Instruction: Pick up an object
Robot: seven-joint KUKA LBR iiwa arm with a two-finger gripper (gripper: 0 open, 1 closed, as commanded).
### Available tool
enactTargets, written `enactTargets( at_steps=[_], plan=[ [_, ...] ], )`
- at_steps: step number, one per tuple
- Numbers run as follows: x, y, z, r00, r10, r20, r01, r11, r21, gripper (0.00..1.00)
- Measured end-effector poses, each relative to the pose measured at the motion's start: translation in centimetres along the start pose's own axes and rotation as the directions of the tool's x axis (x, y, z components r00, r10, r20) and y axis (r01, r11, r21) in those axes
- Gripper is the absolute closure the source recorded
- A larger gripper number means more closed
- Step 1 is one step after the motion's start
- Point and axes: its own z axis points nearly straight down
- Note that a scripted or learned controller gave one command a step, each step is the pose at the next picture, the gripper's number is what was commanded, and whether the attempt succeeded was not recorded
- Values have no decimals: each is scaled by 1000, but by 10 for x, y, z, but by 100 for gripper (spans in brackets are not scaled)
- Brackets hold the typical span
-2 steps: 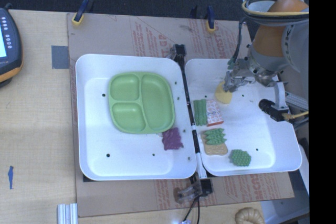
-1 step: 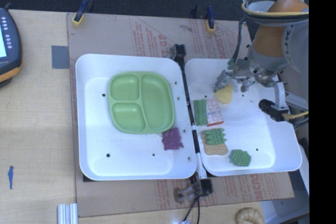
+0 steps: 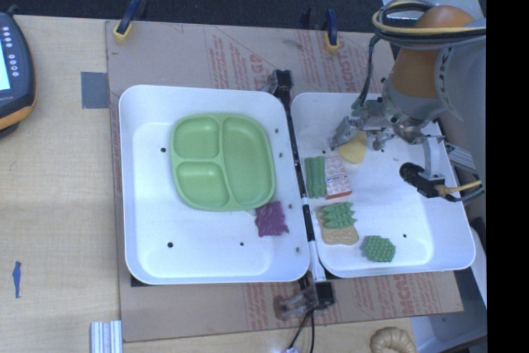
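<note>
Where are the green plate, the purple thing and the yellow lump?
green plate (image 3: 223, 161), camera view, middle divider.
purple thing (image 3: 270, 219), camera view, its centre.
yellow lump (image 3: 354, 151), camera view, its top.

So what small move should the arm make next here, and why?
Probably a short descent straight down. The gripper sits right above the pale yellow object near the back of the right bin, and nothing shows between its fingers, so lowering around that piece looks like the natural next step.

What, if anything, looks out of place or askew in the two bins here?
Nothing looks spilled or damaged. The green divided plate lies slightly rotated in the left bin, a purple piece beside it. The gripper is over a yellow object.
</note>
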Motion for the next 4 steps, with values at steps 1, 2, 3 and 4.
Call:
enactTargets(
  at_steps=[1,2,3,4],
  plan=[
    [-1,0,-12,1000,1,1,-1,1000,-1,100],
    [-1,0,-12,1000,0,1,0,1000,0,0],
    [-2,1,-23,1000,1,2,-1,1000,0,100],
    [-2,0,-22,1000,1,1,-1,1000,1,0]
  ],
)
